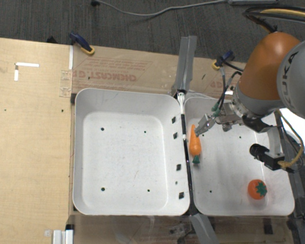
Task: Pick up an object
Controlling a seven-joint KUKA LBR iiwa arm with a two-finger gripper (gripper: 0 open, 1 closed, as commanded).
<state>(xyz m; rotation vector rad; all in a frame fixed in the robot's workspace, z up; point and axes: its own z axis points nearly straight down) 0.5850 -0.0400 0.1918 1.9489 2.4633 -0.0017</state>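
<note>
An orange carrot toy (194,143) with a green end lies in the right bin (225,198), against its left wall. A round orange fruit toy (256,189) with a green top rests near that bin's front right corner. My gripper (209,123) hangs low over the back left part of the right bin, just up and right of the carrot's tip and pointing toward it. Nothing shows held in it. The grey arm with its orange band (270,62) comes in from the right above it.
The left bin (80,139) adjoins the right one along a grey divider bar (186,63). A black fitting with a cable (265,155) hangs over the right bin's right side. Blue-and-orange clamps (81,42) sit at the bench's back edge.
</note>
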